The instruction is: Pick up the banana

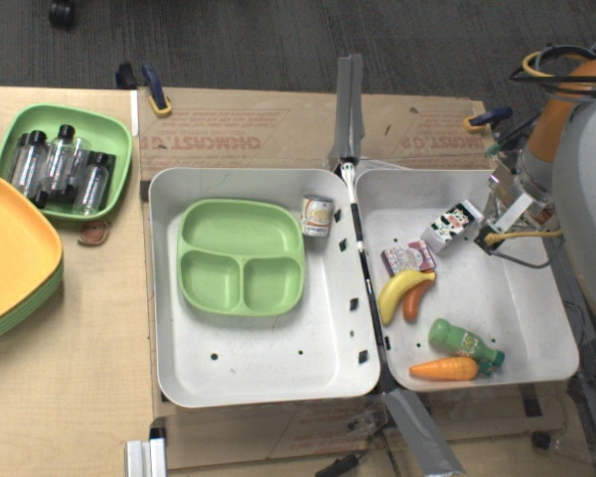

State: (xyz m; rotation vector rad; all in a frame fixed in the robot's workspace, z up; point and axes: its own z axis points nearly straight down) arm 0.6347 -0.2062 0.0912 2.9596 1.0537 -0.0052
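The banana [403, 293] lies in the right bin [536, 366], close to that bin's left wall, its upper end pointing toward the middle of the bin and its lower end curving down toward the wall. A small reddish sausage-shaped piece [412, 304] rests against its lower right side, touching it. Just above the banana sits a pink packet [408, 258], near but apart from it. Farther up and to the right lies a small black-and-white carton [452, 223]. Toward the front of the same bin a green bottle [464, 343] lies on its side, and a carrot [443, 370] lies just below it, touching or nearly so.

The tool [505, 219] hangs at the right bin's far right corner, well apart from the banana, just beside the carton. Nothing is seen in its grip; whether it is released or clenched cannot be told from this angle. The grey arm [581, 197] with its orange band stands at the right side.

The left bin [248, 376] holds a green divided plate [242, 256], with a small cup [317, 216] tipped just beside the plate's upper right corner. On the counter [70, 366] to the left stand a green tray of dark bottles [63, 162] and a stack of yellow plates [15, 261].
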